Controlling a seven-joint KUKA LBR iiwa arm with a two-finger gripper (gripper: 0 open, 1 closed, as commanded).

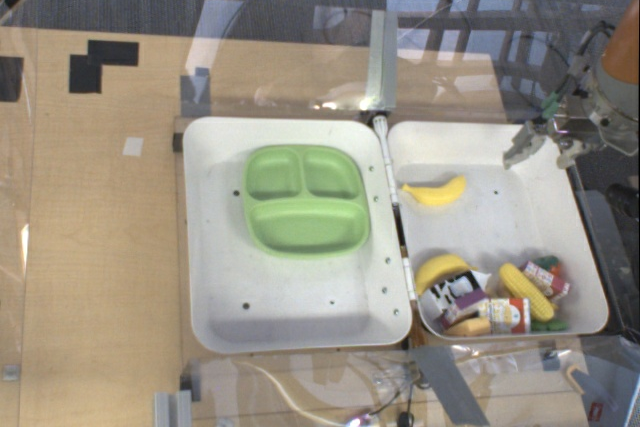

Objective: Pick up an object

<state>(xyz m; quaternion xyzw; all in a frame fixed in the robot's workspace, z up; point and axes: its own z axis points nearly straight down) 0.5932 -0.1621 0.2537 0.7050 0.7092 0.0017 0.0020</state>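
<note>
Now | bins: two | green tray (304, 200): one | loose banana (434, 192): one | tool (545, 143): fingers spread, holding nothing

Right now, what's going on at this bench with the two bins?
A grey robot arm reaches in from the right, its hand open and holding nothing, over the far right corner of the right bin. A banana lies alone in that bin, and a pile of toy food sits in its near corner. The left bin holds a green divided plate. Nothing has been picked up yet.
</note>
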